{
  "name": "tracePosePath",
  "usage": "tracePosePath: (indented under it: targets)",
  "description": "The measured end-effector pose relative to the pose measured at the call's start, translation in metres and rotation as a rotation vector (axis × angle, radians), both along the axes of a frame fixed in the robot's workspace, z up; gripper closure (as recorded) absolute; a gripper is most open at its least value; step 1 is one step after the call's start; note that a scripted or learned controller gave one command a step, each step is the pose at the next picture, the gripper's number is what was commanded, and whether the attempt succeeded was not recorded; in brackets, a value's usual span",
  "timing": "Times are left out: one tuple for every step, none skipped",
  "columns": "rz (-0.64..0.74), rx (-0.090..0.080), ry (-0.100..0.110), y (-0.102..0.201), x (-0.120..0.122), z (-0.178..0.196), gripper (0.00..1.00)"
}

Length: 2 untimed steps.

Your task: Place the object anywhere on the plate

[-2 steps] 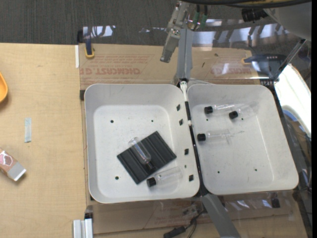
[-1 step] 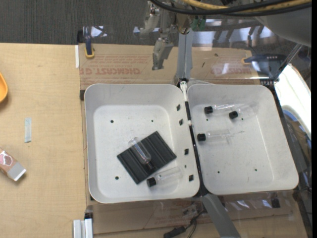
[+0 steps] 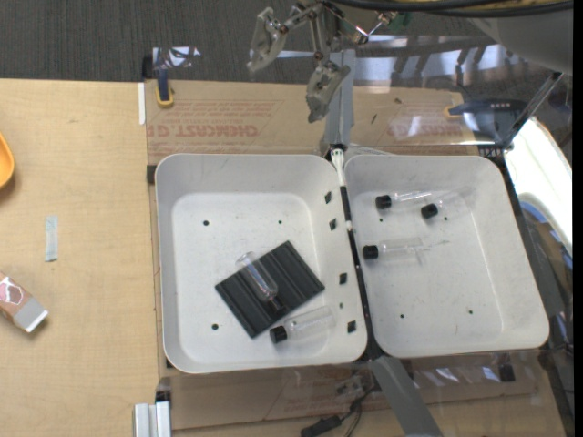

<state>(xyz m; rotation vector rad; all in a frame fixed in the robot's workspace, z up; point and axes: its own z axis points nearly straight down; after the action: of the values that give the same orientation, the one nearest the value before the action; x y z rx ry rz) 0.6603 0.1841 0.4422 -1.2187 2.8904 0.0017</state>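
A black ribbed plate (image 3: 282, 285) lies at a slant in the left bin (image 3: 182, 244). A clear vial (image 3: 258, 276) rests on the plate's upper left part. A second clear vial (image 3: 303, 322) with a black cap lies just off the plate's lower right edge, on the bin floor. Three more black-capped vials lie in the right bin (image 3: 474, 289): two near its back (image 3: 405, 198) (image 3: 444, 205) and one at mid-left (image 3: 396, 248). My gripper (image 3: 291, 62) hangs high above the back edge between the bins, open, with nothing between its fingers.
Brown cardboard (image 3: 228, 121) lies behind the bins. On the wooden bench to the left are an orange object (image 3: 4, 162), a small grey strip (image 3: 51, 238) and a wrapped packet (image 3: 22, 303). A blue clamp (image 3: 164, 73) sits at the cardboard's back left.
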Motion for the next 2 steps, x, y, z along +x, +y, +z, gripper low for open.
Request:
tracePosePath:
  targets:
    - [0.595,-0.001,0.002,-0.0235,-0.0001,-0.0011,0.0]
    - [0.587,0.003,-0.002,-0.0251,0.0016,0.0079,1.0]
